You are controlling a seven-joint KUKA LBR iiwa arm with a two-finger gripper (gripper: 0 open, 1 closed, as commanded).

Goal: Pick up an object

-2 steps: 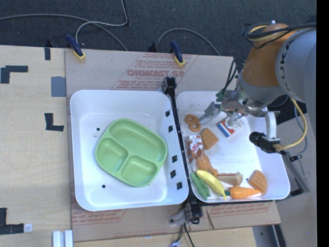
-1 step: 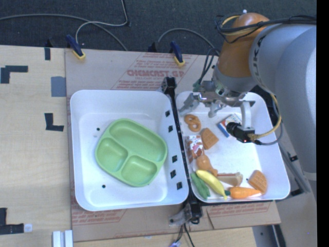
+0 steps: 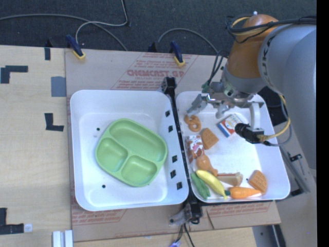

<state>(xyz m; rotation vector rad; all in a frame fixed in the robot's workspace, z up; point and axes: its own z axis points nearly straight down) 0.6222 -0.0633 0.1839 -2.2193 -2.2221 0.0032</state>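
- A wooden tabletop (image 3: pixel 31 138) with a cardboard sheet (image 3: pixel 149 71) clamped at its far edge carries two white bins side by side, so both lie within the arm's reach.
- The left bin (image 3: pixel 82 153) holds a green divided plate (image 3: pixel 131 152).
- The right bin (image 3: pixel 271 174) holds toy food, bunched along its left and near sides: a pretzel (image 3: pixel 193 122), a banana (image 3: pixel 211 181), a carrot (image 3: pixel 244 192).
- The hand (image 3: pixel 222 107) hangs over the right bin's far part, fingers spread apart, clasping nothing, likely poised to descend.
- The pretzel, small, brown and looped, lies just left of the hand and seems the nearest candidate.
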